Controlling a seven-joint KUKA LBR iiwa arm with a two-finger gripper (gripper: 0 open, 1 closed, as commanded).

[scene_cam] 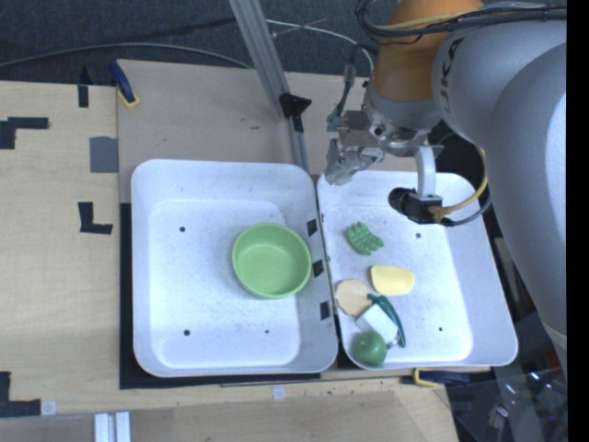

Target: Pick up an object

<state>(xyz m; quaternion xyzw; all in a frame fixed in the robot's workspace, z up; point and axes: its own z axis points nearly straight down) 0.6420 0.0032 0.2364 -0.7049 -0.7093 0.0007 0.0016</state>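
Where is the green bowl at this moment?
The green bowl sits in the left bin, towards that bin's right side, close to the divider that it shares with the right bin. Nothing touches it.

A robotics lab bench — plywood top (212, 118) marked with tape, cables trailing behind the gripper (342, 166), a metal pole (267, 53) rising to its left, and two white bins (156, 247) below it — a test rig, not a home.
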